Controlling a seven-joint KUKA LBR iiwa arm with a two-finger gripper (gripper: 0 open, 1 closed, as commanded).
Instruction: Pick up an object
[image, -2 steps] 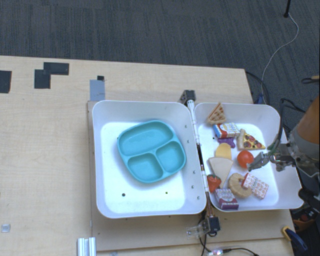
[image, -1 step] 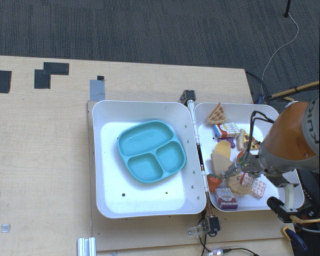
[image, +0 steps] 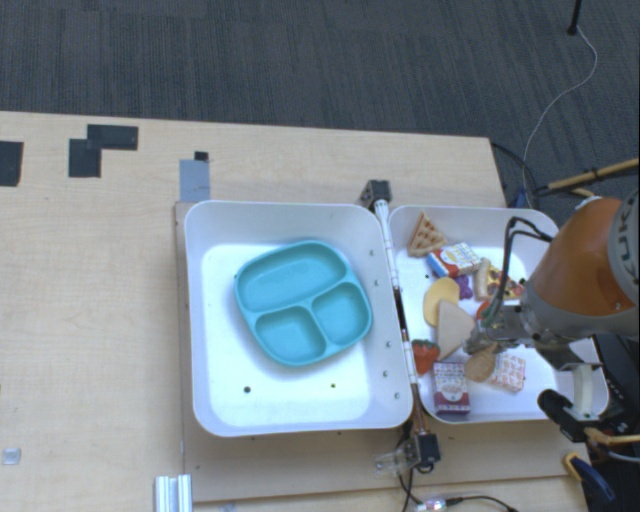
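The right bin (image: 545, 222) holds several toy foods: a waffle-patterned wedge (image: 427, 235), a small red and white carton (image: 461, 258), a yellow round piece (image: 441, 297), a beige wedge (image: 454, 326), a red piece (image: 426, 355), a brown biscuit (image: 481, 364), a checked packet (image: 509, 372) and a dark red box (image: 451, 389). My gripper (image: 488, 330) reaches in from the right, low over the middle of this pile, just above the biscuit and beside the beige wedge. The grey wrist and orange band (image: 585, 270) cover the bin's right part.
The left bin (image: 200, 300) holds a blue three-compartment plate (image: 302, 302). A metal clamp (image: 377, 192) sits at the far end of the wall between the bins. Cables and clips lie at the bench's front edge (image: 420, 455). Black markers sit on the bench at far left.
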